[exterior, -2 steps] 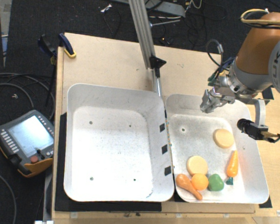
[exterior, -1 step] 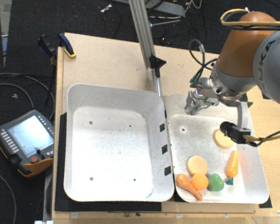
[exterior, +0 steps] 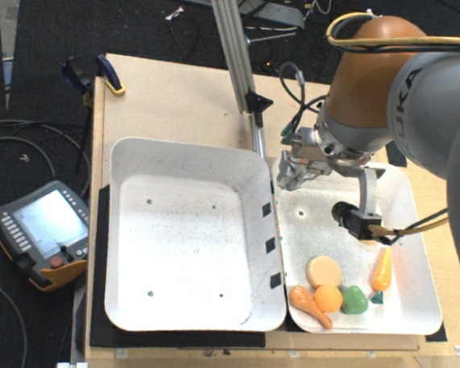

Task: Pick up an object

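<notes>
Camera view looks down on two white bins. The gripper [exterior: 296,171] hangs over the far-left corner of the right bin [exterior: 423,238], carrying nothing visible; whether it is open or closed cannot be told. The pickable things cluster along that bin's near edge, well apart from it: a carrot [exterior: 381,270], a tan disc [exterior: 323,271], an orange ball [exterior: 328,298], a green piece [exterior: 354,300].

We see a light wood table [exterior: 181,106] on a dark floor [exterior: 40,56]. Black cables [exterior: 6,154] curl on the floor at left, w/ a grey screen box [exterior: 43,234] beside them. A metal pole [exterior: 232,38] slants up top.
</notes>
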Robot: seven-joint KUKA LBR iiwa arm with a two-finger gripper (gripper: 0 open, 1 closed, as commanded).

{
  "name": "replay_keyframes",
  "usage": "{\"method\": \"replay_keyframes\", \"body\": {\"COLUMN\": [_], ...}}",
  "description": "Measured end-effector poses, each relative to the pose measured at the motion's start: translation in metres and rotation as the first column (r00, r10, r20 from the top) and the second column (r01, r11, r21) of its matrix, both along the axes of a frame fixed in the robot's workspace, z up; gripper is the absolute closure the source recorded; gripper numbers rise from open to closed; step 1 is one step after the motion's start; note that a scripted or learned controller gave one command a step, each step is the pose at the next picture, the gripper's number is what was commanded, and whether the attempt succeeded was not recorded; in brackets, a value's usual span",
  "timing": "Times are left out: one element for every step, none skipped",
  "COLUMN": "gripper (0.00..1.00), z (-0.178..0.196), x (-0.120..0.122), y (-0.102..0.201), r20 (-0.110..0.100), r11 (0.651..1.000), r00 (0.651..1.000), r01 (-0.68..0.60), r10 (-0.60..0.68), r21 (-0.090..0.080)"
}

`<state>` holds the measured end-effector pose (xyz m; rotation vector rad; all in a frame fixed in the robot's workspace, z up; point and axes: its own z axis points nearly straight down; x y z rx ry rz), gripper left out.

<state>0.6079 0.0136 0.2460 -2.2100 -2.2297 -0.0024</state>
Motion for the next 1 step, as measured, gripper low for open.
{"method": "replay_keyframes", "body": {"gripper": [1.0], "z": [-0.0158], "x": [-0.0224], "y": [0.0516], "r20": [-0.003], "r11": [1.0], "r00": [1.0], "r01": [0.001], "r10": [-0.001], "r21": [-0.001]}}
